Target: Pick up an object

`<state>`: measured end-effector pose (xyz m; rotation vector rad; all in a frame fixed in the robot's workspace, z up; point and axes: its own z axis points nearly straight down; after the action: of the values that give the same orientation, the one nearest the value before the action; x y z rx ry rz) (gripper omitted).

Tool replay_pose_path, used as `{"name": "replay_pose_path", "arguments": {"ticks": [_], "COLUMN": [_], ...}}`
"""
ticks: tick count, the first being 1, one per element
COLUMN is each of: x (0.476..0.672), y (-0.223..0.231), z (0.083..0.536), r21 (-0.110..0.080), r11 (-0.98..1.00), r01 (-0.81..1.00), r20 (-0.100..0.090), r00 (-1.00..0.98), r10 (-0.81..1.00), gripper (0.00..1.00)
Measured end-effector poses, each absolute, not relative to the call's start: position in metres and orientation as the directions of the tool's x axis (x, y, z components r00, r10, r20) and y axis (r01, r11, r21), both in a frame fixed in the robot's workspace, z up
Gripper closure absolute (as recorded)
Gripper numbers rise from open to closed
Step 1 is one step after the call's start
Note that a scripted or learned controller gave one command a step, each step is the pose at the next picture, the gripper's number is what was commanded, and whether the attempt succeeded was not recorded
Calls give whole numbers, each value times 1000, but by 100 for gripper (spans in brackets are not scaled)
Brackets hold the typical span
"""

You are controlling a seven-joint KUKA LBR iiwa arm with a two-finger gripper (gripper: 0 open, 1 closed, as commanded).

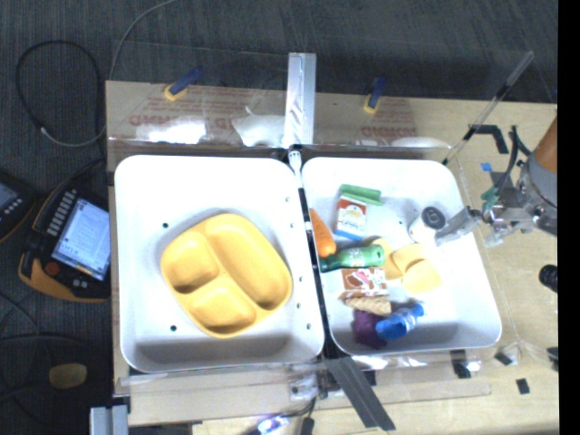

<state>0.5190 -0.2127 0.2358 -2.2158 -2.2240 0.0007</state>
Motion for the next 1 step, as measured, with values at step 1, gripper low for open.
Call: {"name": "replay_pose_path", "arguments": {"ticks": [1], "x": [538], "y": [-186], "z": [95], "r21": [0], "r11": [194], "r01": [981], "r20": [1], "r00": [-194], "r10": [981], "gripper": [0]}}
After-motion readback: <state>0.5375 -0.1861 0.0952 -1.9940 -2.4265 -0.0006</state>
